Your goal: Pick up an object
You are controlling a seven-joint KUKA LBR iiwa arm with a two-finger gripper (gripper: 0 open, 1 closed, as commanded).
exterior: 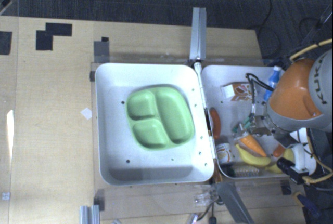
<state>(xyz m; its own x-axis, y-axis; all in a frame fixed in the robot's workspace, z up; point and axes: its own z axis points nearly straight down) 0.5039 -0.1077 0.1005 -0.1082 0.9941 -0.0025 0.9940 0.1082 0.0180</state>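
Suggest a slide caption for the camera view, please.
Arm's gripper above the cluttered right bin; green tray in the left bin.

The grey arm point(312, 93), orange-banded, enters at the frame's right edge; its gripper point(253, 127) hangs low at centre-right.

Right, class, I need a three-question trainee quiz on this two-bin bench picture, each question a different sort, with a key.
1. True or false: the green divided tray lies in the left bin.
2. Multiple choice: the banana lies in the right bin at its A) far edge, B) near edge, C) left wall.
3. Fill in: the gripper hangs just above an orange ____.

Key: 1 true. 2 B. 3 carrot.
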